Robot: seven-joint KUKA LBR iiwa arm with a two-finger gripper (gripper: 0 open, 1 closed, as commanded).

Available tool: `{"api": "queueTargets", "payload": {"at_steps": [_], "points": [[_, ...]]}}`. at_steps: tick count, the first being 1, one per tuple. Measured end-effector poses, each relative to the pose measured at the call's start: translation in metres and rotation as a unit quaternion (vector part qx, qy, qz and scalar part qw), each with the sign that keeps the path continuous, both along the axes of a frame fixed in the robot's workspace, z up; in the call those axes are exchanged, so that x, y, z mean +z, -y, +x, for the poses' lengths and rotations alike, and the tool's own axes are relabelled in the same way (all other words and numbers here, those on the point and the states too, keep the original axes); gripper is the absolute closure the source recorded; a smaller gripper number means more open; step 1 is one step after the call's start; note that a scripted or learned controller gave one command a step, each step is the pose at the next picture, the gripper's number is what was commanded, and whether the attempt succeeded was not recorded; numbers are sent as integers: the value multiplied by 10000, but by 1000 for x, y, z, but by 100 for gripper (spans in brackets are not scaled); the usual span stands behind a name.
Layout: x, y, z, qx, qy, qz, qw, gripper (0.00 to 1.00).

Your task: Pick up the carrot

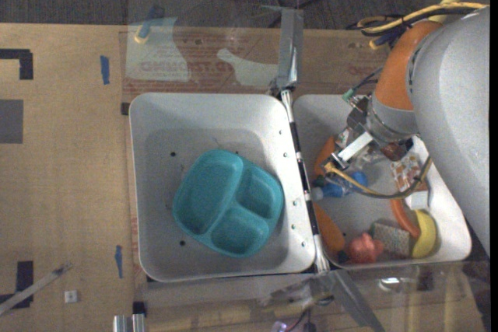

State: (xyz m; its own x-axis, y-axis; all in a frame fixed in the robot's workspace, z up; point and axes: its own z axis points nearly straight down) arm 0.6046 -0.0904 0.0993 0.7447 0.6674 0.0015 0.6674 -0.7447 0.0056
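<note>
My gripper (343,160) is low in the right bin (451,249), near its left wall. An orange piece (324,155) that looks like a carrot lies just left of the gripper, partly hidden by it. I cannot tell whether they touch. A second long orange shape (331,227), also carrot-like, lies along the bin's left wall closer to the front. A small blue object (343,184) sits between the two orange pieces, right under the gripper.
The right bin also holds a pink-red item (363,249), a grey block (391,236), a yellow round piece (425,234), a curved orange item (400,211) and a printed packet (408,169). A teal divided plate (227,202) lies in the left bin (156,128).
</note>
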Motion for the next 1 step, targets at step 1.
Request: {"api": "queueTargets", "payload": {"at_steps": [1], "points": [[85, -72, -14, -685, -31, 16, 9976, 100]]}}
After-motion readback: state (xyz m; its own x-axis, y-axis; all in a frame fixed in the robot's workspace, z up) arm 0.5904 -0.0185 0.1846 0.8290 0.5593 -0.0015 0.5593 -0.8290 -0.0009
